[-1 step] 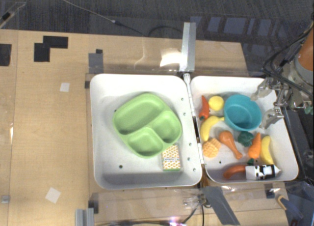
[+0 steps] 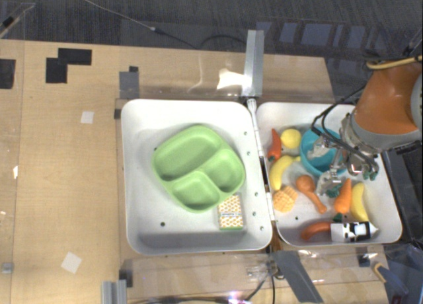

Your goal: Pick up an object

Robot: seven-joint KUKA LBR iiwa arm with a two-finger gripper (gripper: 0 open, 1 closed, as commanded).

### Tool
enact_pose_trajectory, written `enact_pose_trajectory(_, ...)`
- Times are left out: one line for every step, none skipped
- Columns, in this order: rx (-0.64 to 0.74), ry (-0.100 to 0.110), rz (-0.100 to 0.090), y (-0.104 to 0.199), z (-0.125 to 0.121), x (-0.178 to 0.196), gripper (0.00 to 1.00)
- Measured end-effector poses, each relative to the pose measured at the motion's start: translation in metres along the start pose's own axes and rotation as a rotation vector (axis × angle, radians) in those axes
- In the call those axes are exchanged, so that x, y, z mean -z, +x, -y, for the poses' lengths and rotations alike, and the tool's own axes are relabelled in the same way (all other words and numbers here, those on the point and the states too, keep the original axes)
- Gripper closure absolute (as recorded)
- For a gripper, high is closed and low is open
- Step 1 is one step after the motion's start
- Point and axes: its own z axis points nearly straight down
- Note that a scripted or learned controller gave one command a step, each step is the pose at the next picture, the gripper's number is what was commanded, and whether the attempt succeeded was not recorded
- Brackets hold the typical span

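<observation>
Orange plastic carrot [image 2: 344, 195] is sitting under the descending tool [image 2: 338, 178]; finger state I cannot tell; closing comes next.

- Your left bin [image 2: 135, 230] holds a divided plate [image 2: 198, 166], with a small box [image 2: 230, 212] at its near right.
- Your right bin [image 2: 390, 227] holds toy foods [image 2: 285, 176] around a bowl [image 2: 316, 155].
</observation>
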Motion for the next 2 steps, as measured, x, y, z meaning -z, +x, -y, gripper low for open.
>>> enact_pose_trajectory(-0.005,0.007,0.023,0.001,-0.004,-0.026,0.00)
enact_pose_trajectory(-0.164,0.003,0.028,0.058,-0.041,-0.026,0.00)
